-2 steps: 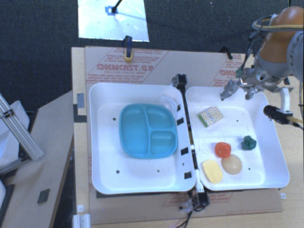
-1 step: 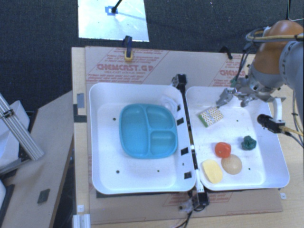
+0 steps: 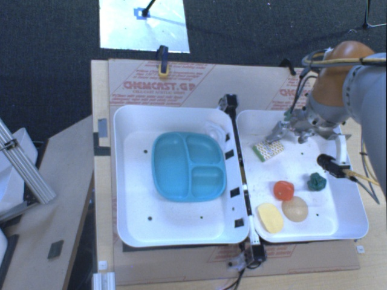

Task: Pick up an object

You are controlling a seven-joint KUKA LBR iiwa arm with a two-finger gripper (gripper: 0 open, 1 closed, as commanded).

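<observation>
Pincer (image 3: 279, 132) low in right bin (image 3: 351, 222), far-left part, just above green-striped sponge (image 3: 268, 150); finger state: cannot tell.

Two bins (image 3: 121, 222) (image 3: 357, 222); one blue tray (image 3: 187, 165); perhaps five small objects (image 3: 283, 190).

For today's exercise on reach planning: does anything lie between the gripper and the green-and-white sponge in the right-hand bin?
Nothing visible does. The gripper hangs just up and to the right of the sponge, with bare bin floor around it. The red ball, the yellow piece and the green lump lie nearer the front.
</observation>
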